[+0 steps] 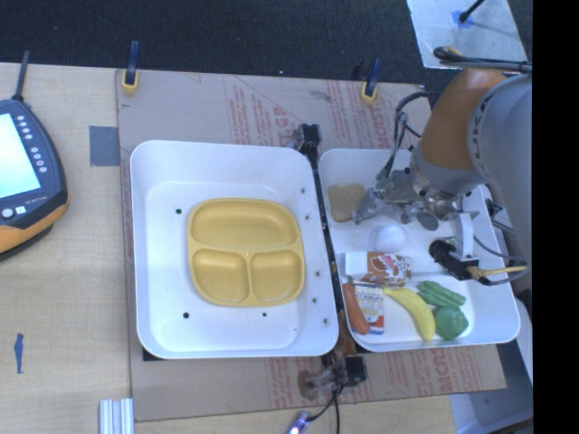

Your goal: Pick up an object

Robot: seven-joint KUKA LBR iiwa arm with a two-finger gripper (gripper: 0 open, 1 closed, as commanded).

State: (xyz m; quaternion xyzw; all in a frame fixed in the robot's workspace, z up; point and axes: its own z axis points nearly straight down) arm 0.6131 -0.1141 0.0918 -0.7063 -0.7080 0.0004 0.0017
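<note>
We see the grey two-finger gripper (373, 208) low in the right shallow white bin (500, 325), just beside a tan round cookie-like piece (344, 201); we cannot tell how its fingers stand. A white ball (390, 238) lies near it, a yellow plastic banana (412, 309) nearer the front, and the left white bin (154, 242) bears a yellow divided plate (245, 250).

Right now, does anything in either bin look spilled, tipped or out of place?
Nothing stands out. The yellow divided tray lies flat in the left bin. In the right bin, the banana, green pepper, white ball and packets lie loosely clustered inside the walls. The gripper hangs over that bin's far end.
</note>
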